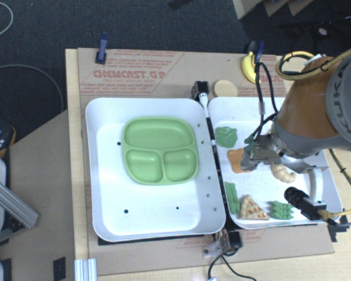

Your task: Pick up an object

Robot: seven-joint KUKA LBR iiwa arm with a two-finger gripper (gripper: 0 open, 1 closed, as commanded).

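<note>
- the arm point(316, 104) reaches in from the right and hangs over the right bin point(334, 187), its wrist low above the toys there.
- the gripper point(249, 157) sits at the left-middle of that bin, right on top of an orange piece point(236, 160); it is dark and partly hidden by the wrist, so i cannot tell whether it is spread or pressed together, nor whether it has anything in it.
- candidates for the pick all lie in the right bin: the orange piece under the tool, a green leafy toy point(226, 136) just above it, a tan shell-like piece point(282, 171) beside the wrist, a green strip point(231, 195) and a pizza slice point(252, 208) near the front, and a small green sprig point(281, 210) at the front right.
- the left bin point(102, 174) holds a green divided plate point(160, 150), well apart from the tool.
- judged from this, the step in hand is the descent or closing on the orange piece; nothing looks lifted yet.
- the next move calls for a firm close around the orange piece, then a straight rise, clear of the leafy toy and the bin wall point(213, 157) close by.
</note>
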